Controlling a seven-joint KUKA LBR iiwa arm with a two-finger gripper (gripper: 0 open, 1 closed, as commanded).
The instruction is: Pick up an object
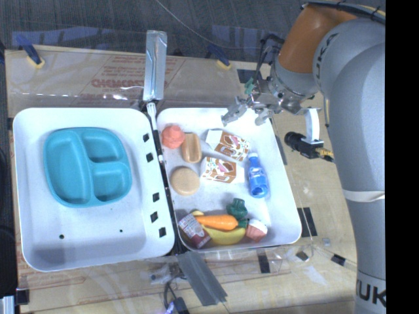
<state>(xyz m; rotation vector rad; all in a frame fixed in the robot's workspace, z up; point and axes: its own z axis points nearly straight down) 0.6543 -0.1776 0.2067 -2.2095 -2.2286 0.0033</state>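
Note:
My gripper [246, 115] hangs open above the far edge of the right bin [283, 195], with nothing between its fingers. Just below it in the bin lie two printed snack cartons [228, 144] [218, 169] and a blue bottle [256, 177]. Further left are a pink-orange round toy [173, 136], a tan bun [191, 147] and a round tan biscuit [184, 180]. At the bin's near end lie a carrot [219, 222], a banana [226, 235], a green piece [237, 208] and a red packet [191, 226].
The left bin [39, 241] holds a blue divided tray [88, 164]. A silver upright bar [155, 64] stands at the far end of the divider between the bins. The grey arm [353, 110] takes up the right side.

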